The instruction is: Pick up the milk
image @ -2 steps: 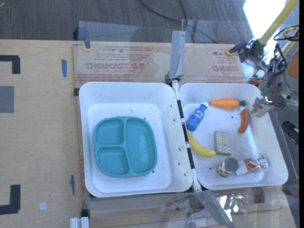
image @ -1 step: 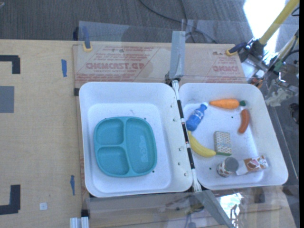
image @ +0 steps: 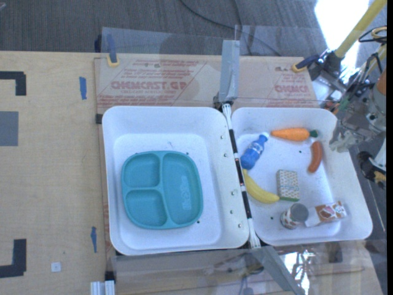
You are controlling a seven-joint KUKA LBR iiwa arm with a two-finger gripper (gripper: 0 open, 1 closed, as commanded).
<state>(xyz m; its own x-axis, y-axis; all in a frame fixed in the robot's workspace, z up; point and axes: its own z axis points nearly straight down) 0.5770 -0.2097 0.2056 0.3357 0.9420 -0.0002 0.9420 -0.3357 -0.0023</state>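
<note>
Arm at right bin's (image: 359, 183) right rim; pincer (image: 341, 141) state unclear; milk (image: 330, 212) untouched

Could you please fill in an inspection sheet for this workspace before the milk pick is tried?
Surface: two white bins side by side on a wooden bench, left bin, right bin.
Job's things: milk carton lies flat at the right bin's near right corner.
Clutter: carrot, sausage, blue bottle, banana, sponge, can in the right bin; teal divided plate in the left.
Grippers: gripper at the right bin's far right edge, apart from the carton.
Cables: dark cable on the floor behind.
Surroundings: blue tape on the bench.
</note>
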